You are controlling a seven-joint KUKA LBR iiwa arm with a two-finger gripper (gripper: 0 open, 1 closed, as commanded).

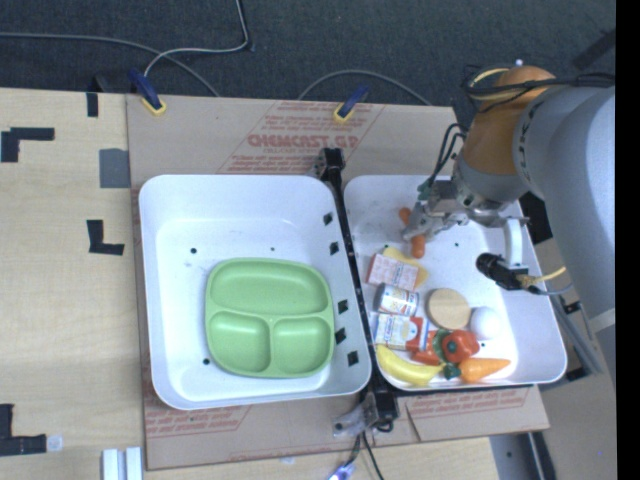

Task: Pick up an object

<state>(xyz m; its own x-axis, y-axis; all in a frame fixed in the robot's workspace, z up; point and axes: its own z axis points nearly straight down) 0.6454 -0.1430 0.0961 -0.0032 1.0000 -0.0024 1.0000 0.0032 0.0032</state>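
- The arm (540, 138) reaches in from the right of the camera view, and its orange band sits above the far end of the right bin (540, 368).
- The gripper (432, 223) hangs low over the far left part of the right bin, close to the wall shared with the left bin (165, 268).
- A small orange piece (417, 245) lies just at the gripper's tips, and another small orange bit (405, 214) shows beside it; whether either one is between the tips cannot be told.
- How far the pincer is open cannot be told from this view, nor whether it has hold of anything.
- Just nearer than the gripper lie a small carton (392, 271) and a second carton (398, 302), close together.
- A round tan disc (449, 308) rests beside the cartons, with a white egg (484, 322) touching its right edge.
- At the near end of the right bin, a banana (405, 370), a red tomato (452, 346) and an orange carrot (484, 368) crowd together.
- These items lie well apart from the gripper.
- A green divided plate (268, 316) rests in the left bin.
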